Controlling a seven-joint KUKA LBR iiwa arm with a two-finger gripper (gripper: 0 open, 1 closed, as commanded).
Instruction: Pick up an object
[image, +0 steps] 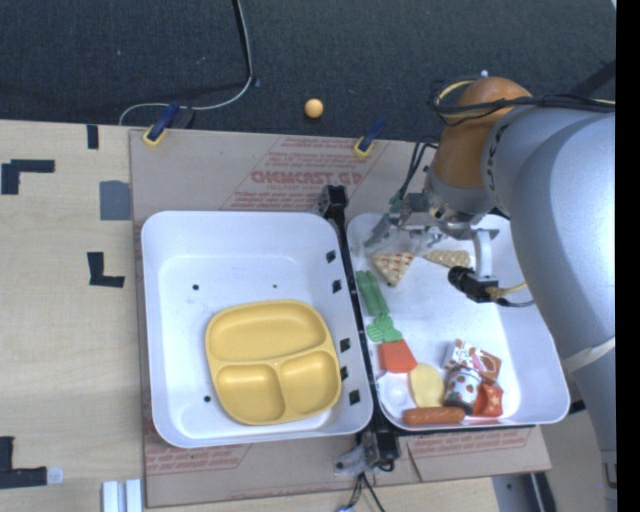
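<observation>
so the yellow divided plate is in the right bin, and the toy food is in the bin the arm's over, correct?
Not quite. The camera view shows the yellow divided plate in the left bin, not the right one. The rest holds: the toy food, like the sausage and the carrot, lies in the right bin under the arm.

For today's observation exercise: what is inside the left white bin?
Inside the left bin lies one yellow divided tray with three compartments, nothing in them. The bin floor around it is bare white with small dark spots. What lies beneath the tray is covered.

Yellow tray (272, 360) in white bin (180, 260); orange carrot (398, 356).
</observation>
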